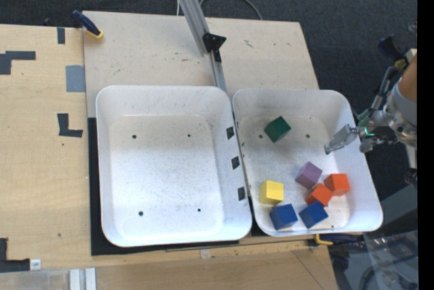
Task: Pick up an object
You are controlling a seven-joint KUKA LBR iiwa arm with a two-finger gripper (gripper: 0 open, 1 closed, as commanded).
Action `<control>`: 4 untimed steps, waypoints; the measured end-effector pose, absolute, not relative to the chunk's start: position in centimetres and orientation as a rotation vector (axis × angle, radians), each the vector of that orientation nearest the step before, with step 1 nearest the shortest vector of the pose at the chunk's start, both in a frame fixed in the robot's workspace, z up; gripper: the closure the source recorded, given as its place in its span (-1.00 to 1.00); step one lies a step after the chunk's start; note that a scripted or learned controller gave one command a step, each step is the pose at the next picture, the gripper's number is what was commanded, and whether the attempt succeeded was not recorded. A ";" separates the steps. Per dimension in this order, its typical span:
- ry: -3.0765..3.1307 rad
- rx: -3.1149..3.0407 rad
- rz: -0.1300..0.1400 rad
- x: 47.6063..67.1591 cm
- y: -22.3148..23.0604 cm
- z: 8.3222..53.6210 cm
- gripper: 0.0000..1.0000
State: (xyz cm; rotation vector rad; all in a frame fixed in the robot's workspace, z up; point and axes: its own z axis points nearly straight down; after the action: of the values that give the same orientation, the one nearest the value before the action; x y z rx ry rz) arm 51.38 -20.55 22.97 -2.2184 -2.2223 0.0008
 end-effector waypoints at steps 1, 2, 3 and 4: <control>-2.218 -2.215 0.006 51.2 -19.6 16.9 -1.00; -2.219 -2.216 0.006 52.0 -19.8 11.6 -1.00; -2.224 -2.223 -0.005 52.2 -19.7 9.3 -1.00; -2.225 -2.221 -0.005 52.2 -19.6 10.4 1.00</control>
State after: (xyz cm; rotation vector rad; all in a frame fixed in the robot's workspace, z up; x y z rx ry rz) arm 52.23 -19.57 10.37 -2.2212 -2.2247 -0.0051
